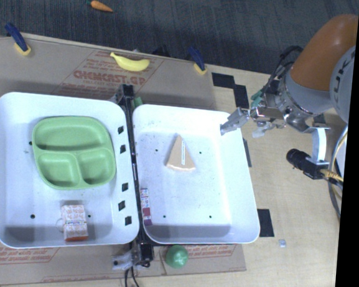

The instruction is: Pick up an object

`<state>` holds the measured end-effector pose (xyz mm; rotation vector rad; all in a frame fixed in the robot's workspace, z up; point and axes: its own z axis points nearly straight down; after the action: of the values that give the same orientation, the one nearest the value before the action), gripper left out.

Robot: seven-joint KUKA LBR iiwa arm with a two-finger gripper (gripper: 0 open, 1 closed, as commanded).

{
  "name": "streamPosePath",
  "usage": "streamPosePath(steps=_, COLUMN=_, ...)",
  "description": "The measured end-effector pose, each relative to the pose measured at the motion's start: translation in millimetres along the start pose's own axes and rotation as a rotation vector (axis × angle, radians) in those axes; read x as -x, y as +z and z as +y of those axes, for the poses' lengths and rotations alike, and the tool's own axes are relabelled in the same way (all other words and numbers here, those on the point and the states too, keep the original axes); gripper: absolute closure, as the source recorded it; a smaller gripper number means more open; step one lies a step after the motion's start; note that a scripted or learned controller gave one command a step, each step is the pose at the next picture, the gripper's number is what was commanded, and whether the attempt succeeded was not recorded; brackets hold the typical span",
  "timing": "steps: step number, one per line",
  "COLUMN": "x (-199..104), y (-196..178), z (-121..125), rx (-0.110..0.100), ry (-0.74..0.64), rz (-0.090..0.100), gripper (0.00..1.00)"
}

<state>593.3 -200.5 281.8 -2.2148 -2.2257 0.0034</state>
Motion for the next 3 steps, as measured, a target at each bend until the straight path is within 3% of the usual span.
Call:
streamPosePath(steps=1, x=9.7, y=132.5, z=-33.6, rx=-0.003, ry=-0.001, rz=0.001, gripper=0.0)
streamPosePath(steps=2, x=9.8, y=191.0, z=34.2, rx=-0.001, ry=-0.001, rz=0.001, gripper=0.0)
streamPosePath(steps=3, x=2.1, y=150.2, z=-52.9, rx=0.0, ry=-0.001, rz=0.0, gripper=0.0)
